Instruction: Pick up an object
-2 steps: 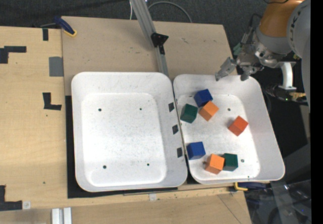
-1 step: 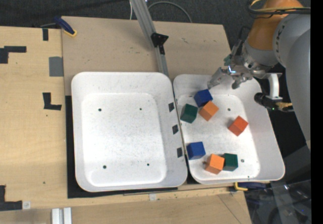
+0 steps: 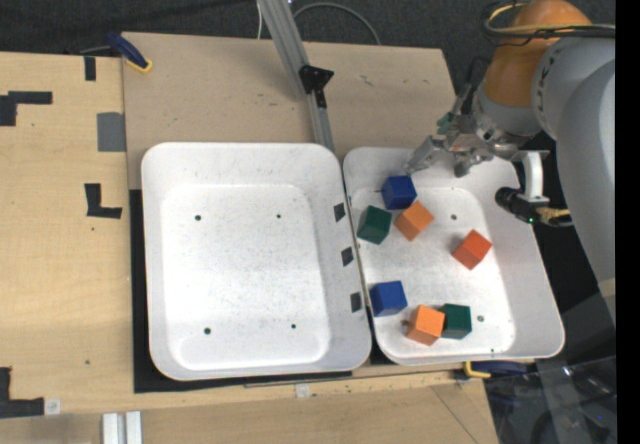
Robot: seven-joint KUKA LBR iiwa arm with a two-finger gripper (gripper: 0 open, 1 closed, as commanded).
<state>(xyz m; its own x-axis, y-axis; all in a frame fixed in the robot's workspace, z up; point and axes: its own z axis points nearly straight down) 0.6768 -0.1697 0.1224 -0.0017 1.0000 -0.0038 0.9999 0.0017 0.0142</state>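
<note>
Approach step: tool (image 3: 452, 154) poised empty, prongs spread, upper right of frame above blue cube (image 3: 398, 191); needs descending, closing.

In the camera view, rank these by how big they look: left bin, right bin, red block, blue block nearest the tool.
1. left bin
2. right bin
3. red block and blue block: they look about alike, so I won't rank them.
</note>
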